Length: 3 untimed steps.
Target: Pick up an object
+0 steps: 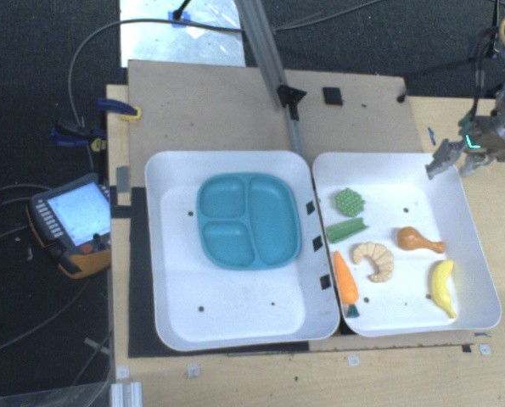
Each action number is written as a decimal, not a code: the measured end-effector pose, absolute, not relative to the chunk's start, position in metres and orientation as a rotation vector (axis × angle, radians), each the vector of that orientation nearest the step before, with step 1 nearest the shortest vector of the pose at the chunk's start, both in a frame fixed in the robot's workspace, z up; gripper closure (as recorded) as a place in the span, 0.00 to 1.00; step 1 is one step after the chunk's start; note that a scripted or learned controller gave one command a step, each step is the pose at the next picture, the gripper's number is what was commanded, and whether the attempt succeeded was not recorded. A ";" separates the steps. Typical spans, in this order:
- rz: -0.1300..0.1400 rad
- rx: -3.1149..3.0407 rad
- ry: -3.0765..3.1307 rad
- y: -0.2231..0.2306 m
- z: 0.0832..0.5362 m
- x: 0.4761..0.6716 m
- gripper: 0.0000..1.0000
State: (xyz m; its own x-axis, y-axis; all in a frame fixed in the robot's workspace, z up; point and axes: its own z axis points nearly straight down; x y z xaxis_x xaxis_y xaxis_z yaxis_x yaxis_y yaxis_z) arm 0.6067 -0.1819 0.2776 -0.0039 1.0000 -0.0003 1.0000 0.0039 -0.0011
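The right bin [456,227] holds several toy foods: a green broccoli [349,201], a green bean pod [346,229], a tan croissant [374,259], an orange carrot [345,278], a brown chicken drumstick [418,241] and a yellow banana [442,287]. My gripper [456,161] hangs over the right bin's far right corner, above and to the right of the drumstick. Its fingers stand spread apart with nothing between them.
The left bin [176,312] bears a blue divided plate [249,220]. A slanted metal pole [265,45] crosses the board behind the bins. A handheld pendant [70,223] and cables lie on the dark floor at left.
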 end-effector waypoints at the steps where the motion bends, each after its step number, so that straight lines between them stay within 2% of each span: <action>1: -0.001 -2.218 -2.228 -0.182 0.279 0.607 0.00; 3: 0.001 -2.219 -2.224 -0.179 0.192 0.615 0.00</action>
